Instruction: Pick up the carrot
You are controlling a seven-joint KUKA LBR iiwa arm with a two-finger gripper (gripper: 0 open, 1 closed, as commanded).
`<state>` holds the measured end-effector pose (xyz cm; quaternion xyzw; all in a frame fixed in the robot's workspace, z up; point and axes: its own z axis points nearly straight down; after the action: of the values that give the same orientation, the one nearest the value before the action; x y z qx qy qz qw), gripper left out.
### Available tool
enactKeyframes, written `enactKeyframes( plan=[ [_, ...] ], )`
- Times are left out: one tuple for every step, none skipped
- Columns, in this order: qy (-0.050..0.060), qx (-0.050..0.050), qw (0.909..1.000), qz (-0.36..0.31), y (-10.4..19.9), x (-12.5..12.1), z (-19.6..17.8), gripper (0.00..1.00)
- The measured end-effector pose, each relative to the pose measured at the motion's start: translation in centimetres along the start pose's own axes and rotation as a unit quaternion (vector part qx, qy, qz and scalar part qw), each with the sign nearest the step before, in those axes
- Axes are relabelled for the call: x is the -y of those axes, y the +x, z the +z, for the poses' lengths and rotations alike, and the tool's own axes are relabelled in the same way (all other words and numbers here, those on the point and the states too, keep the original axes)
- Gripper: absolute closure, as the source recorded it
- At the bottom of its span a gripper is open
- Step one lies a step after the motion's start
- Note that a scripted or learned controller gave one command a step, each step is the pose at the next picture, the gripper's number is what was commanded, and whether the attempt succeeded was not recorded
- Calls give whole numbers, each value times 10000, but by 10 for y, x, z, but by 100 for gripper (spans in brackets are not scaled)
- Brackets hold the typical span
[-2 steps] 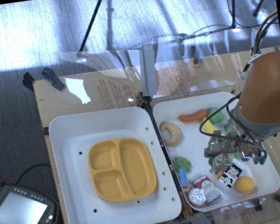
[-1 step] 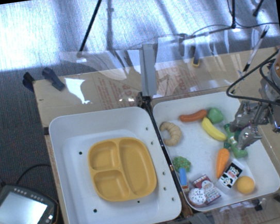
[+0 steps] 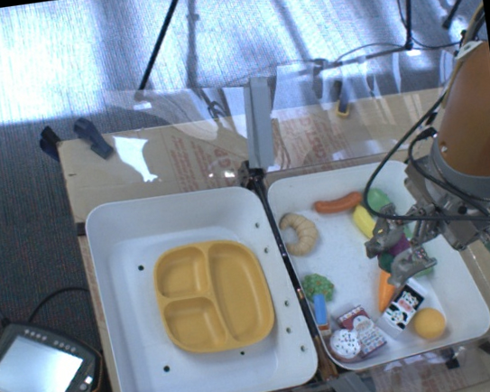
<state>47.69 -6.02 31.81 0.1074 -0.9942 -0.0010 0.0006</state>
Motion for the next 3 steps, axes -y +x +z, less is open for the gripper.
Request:
enactKeyframes(
  plan=[
    [-3,-6,9809,-1945,-28,-9,26,100],
    [-4,0,9278,-3732,-13,-13,19,100],
    [-12,-6,8689,-4951,-11,-52,16,100]
  ],
)
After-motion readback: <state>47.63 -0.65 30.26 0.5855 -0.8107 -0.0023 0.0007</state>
